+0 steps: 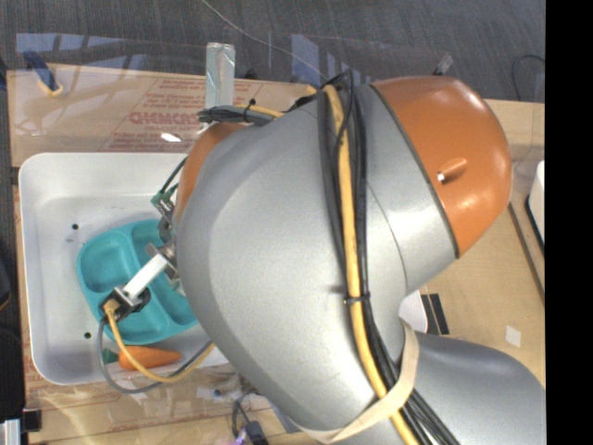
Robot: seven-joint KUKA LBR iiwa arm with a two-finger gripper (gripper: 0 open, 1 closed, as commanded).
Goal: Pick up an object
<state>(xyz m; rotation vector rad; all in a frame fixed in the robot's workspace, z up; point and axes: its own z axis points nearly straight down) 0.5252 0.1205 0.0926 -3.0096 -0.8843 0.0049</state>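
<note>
My jaws, spread or pressed: can't tell. Target, orange tapered carrot (153,353), lies near-left of me in left white plastic bin (37,248), beside teal divided plate (97,267); long axis approx. left-right.

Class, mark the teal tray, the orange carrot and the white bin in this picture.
teal tray (102,267), camera view, its left compartment.
orange carrot (148,353), camera view, middle of its body.
white bin (37,248), camera view, its left wall.
</note>
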